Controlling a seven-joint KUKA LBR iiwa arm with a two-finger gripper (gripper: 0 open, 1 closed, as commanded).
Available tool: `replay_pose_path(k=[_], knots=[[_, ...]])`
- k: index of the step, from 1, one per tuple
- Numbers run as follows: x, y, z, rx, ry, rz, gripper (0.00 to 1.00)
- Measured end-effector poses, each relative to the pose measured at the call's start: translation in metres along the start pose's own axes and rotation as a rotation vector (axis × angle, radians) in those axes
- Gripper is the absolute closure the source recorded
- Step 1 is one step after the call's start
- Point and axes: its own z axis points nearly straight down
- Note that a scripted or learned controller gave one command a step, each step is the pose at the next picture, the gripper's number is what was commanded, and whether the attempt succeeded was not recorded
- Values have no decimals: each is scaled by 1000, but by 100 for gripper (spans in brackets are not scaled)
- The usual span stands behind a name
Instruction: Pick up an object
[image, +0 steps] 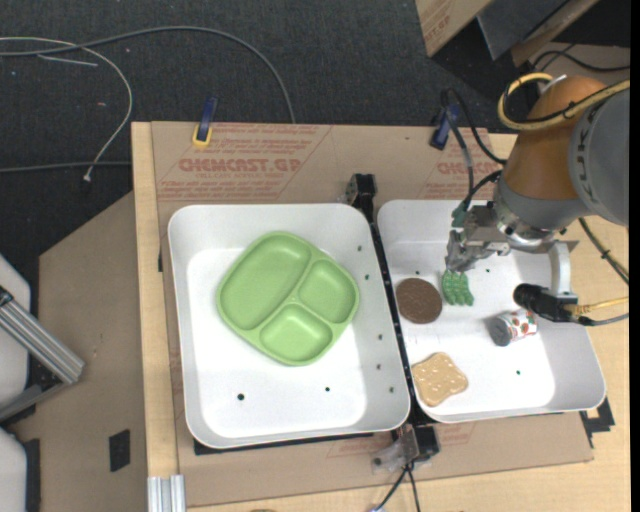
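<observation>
- Apparently the reaching step is in hand: the gripper (461, 262) is poised low in the right bin (560, 385), directly above a small green toy (458, 290).
- Whether contact has been made with the toy cannot be told, nor whether the gripper is spread or pressed together.
- Next, a clean close around the toy and a straight lift would be called for.
- Close by are seen a brown disc (418, 300), a tan cracker (439, 378) and a small grey-and-red item (508, 327) too small to identify.
- A green divided plate (288, 297) is lying in the left bin (200, 400).
</observation>
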Motion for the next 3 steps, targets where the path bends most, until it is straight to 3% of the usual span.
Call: replay_pose_path(k=[2,3], knots=[[12,9,-97,-3,-1,0,100],[56,19,-99,1,1,-4,100]])
